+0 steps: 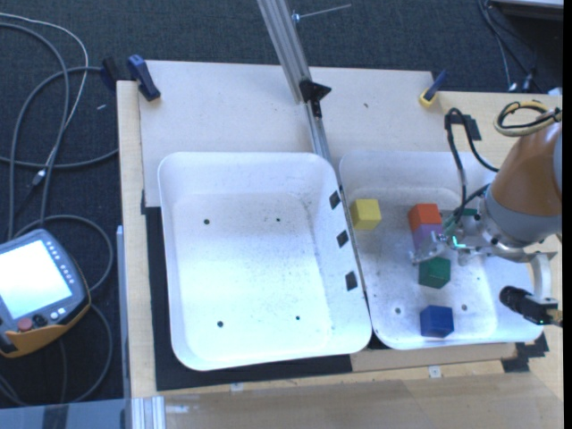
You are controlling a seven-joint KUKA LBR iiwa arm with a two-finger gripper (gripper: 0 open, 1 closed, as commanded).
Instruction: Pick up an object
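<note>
Camera view, right bin (393, 172): holds four blocks and the working end of the arm. Gripper (435, 247): low over the middle of this bin, reaching in from the right; whether it is spread or closed cannot be told, since the metal parts blur together, and nothing can be confirmed as held. Green block (434, 272): lies directly toward the bin's near edge from the gripper, just beside or touching it; judged the likeliest pick, needing only a slight shift that way and a descent. Orange block (424, 216): just on the gripper's far side, very close or touching; which of the two the gripper is centred on cannot be settled. Both are roughly cubic, so no long axis governs the approach. Blue block (436, 320): nearer the bin's front wall, beyond the green one, apart from the gripper. Yellow block (365, 213): toward the bin's left wall, well apart from the rest. Obstruction, as judged: the tight spacing of the orange and green blocks risks one being nudged while the other is closed on. Left bin (179, 186): white, speckled. Tabletop (232, 105): pale board under both bins, with a blue clamp (143, 77) at its far left corner and a slanted metal pole (284, 38) rising between the bins. Handheld controller (36, 289): on the floor at left, among cables.
</note>
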